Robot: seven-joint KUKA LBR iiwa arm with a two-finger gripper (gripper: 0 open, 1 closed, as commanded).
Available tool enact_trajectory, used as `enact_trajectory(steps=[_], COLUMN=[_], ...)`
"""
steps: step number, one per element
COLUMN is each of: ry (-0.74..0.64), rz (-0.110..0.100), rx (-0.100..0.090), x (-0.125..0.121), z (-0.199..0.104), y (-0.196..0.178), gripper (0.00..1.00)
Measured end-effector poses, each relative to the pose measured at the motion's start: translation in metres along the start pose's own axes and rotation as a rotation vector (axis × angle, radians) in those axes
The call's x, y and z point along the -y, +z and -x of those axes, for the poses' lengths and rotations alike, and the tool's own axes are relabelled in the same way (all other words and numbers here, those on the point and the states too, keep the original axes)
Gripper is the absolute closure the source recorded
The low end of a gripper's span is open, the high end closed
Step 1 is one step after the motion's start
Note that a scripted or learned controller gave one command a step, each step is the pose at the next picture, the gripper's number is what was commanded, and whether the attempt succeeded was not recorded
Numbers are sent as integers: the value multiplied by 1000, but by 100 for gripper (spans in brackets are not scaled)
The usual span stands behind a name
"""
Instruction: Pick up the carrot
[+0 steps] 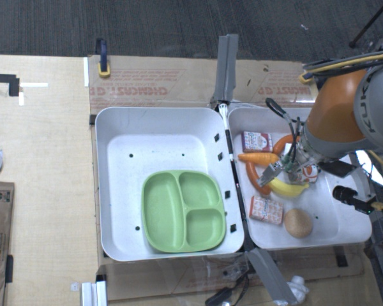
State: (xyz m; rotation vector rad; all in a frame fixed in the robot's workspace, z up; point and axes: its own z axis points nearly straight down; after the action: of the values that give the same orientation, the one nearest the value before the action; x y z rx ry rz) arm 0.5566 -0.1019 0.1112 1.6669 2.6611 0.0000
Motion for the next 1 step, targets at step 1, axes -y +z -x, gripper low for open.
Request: enact_trajectory(steps=[1], ry=[-299], rz=[8], rx=[5], x=[-44], z=[34], y=[12], gripper=[0])
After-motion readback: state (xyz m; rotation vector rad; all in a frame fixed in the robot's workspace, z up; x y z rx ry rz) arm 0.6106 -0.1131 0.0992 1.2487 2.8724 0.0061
